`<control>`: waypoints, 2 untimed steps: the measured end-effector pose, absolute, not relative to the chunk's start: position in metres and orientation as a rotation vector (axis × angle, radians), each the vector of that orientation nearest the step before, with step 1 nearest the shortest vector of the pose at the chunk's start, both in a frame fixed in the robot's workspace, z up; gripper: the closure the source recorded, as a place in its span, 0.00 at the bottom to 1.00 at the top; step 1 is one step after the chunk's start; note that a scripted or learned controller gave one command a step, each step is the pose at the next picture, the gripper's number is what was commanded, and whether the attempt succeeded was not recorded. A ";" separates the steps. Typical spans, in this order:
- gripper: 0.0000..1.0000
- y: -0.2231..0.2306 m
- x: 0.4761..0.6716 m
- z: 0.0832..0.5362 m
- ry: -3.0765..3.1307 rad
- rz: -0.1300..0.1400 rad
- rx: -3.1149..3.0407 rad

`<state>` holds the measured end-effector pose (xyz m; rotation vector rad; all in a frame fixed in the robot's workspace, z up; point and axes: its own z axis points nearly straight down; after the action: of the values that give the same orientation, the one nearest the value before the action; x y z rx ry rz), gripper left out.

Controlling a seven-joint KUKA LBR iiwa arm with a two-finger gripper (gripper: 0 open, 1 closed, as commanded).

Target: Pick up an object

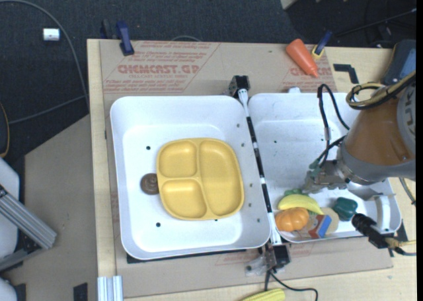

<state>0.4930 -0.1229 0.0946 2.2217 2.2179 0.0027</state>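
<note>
Nothing lifted yet, by the look of it. The arm [377, 134] comes in from 3 o'clock and bends down into the right bin [291, 128]; the gripper [322, 177] sits low over the bin floor, just at 12 o'clock of the toy pile in the bin's near corner. Can't tell if it's spread or closed, too small and part hidden by the wrist, and no item shows in it. Pile = banana [301, 202], an orange fruit [291, 219] touching it at 6 o'clock, a red & blue block [322, 226] beside that, and a dark green piece [344, 208] at 3 o'clock of the banana. All seem to rest on the bin floor. Left bin [132, 134] holds a yellow divided plate [199, 178] w/ a small brown disc [149, 184] touching its 9 o'clock edge, well apart from the gripper. Judgement: approach about done, grasp & lift both left; banana looks the nearest candidate.
</note>
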 end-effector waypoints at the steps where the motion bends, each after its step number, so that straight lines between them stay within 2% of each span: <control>1: 1.00 -0.123 0.493 0.104 2.216 0.004 2.221; 2: 1.00 -0.122 0.494 0.114 2.215 0.006 2.220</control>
<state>0.4939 -0.1222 0.1140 2.2203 2.2150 0.0060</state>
